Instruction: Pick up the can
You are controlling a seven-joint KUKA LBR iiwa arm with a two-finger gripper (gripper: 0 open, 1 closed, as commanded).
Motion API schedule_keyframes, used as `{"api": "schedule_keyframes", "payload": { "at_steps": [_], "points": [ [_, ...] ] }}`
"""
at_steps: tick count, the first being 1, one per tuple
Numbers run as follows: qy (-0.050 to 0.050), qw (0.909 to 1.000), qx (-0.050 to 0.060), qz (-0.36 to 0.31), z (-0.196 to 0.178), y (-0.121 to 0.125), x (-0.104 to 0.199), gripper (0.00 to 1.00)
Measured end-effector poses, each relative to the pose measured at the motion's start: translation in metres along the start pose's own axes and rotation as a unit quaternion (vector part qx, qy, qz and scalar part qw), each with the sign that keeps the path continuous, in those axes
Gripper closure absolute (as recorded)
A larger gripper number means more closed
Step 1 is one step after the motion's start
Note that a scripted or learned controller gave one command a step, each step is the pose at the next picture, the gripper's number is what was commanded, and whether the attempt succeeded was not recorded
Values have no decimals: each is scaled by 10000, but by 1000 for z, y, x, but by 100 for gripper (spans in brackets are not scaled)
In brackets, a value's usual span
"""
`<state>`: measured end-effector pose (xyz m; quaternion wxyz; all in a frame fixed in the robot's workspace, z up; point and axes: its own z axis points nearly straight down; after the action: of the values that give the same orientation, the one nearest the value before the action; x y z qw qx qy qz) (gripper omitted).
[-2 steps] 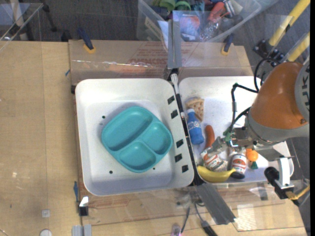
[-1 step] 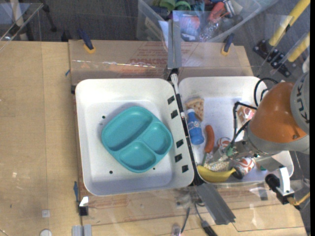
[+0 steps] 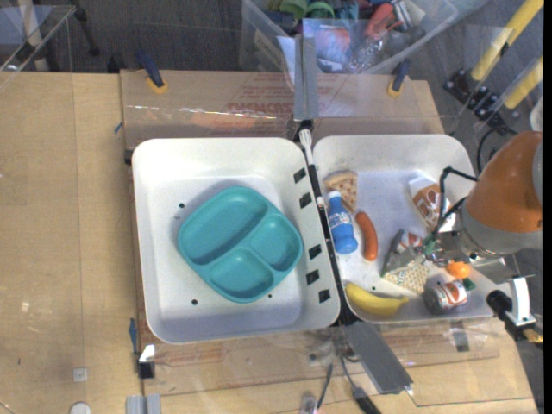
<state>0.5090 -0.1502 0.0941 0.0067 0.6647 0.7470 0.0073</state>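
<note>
The can (image 3: 443,294) lies on its side in the near right corner of the right bin (image 3: 388,149), close against the near wall, so you have little room to come at it from the near side. It looks small and cylindrical, with a red and silver body, and lying down like that it would likely roll if nudged along the bin floor. A small orange piece (image 3: 459,270) sits just beside it on the far side, and a banana (image 3: 376,299) lies to its left along the same near wall, with a pale cracker-like piece (image 3: 407,276) between them; that crowding leaves few free sides for a grasp. The arm (image 3: 516,198) reaches in from the right and hangs above the bin's right part, its orange band over the wall. The end effector (image 3: 435,244) sits just far of the can, among dark clutter, and I cannot tell from here what state it is in; nothing shows the can being held. Farther left in that bin you have a blue bottle (image 3: 341,228) and a red sausage (image 3: 368,235), well clear of the target. The left bin (image 3: 155,171) holds a teal divided plate (image 3: 240,243), apart from the job. I judge the pick as not yet made: the can rests on the bin floor.
</note>
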Motion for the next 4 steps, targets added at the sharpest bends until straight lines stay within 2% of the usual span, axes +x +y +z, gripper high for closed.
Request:
{"api": "schedule_keyframes", "payload": {
  "at_steps": [1, 2, 3, 4],
  "points": [
    [-29, 9989, 4, -457, 2, 53, 29, 0],
    [28, 9980, 10, -633, 1, 122, -25, 0],
    [19, 10000, 83, 36, -12, 158, -27, 0],
    [-1, 9999, 108, 17, -21, 158, -27, 100]
  ]
}}
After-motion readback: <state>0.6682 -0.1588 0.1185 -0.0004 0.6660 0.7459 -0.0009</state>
